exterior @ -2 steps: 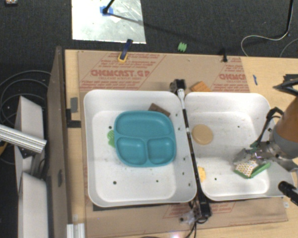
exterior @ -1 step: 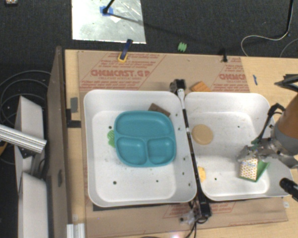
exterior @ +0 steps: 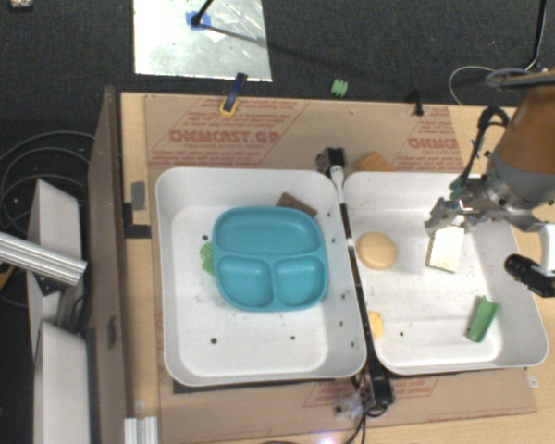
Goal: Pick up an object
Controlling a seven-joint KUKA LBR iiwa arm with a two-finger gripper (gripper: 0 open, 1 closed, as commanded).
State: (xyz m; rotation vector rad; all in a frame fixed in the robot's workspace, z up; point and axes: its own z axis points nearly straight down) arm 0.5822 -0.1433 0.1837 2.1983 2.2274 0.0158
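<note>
So the gripper [exterior: 447, 218] is down in the right bin [exterior: 416, 354], right at the top edge of a pale cream block [exterior: 446, 250] (looks like a sponge or a slice of something, hard to say). Can't tell whether the jaws are clamped on it or spread, the view's too small there. The block sits in the bin's upper right area. Just left of it is a round tan bun-like thing [exterior: 377, 250], and a green stick [exterior: 482, 319] lies lower right, well apart from the block. A small yellow bit [exterior: 376, 323] sits by the left wall. The left bin [exterior: 180, 340] has a blue 3-compartment plate [exterior: 268, 257] with something brown [exterior: 297, 203] poking out behind it.
</note>
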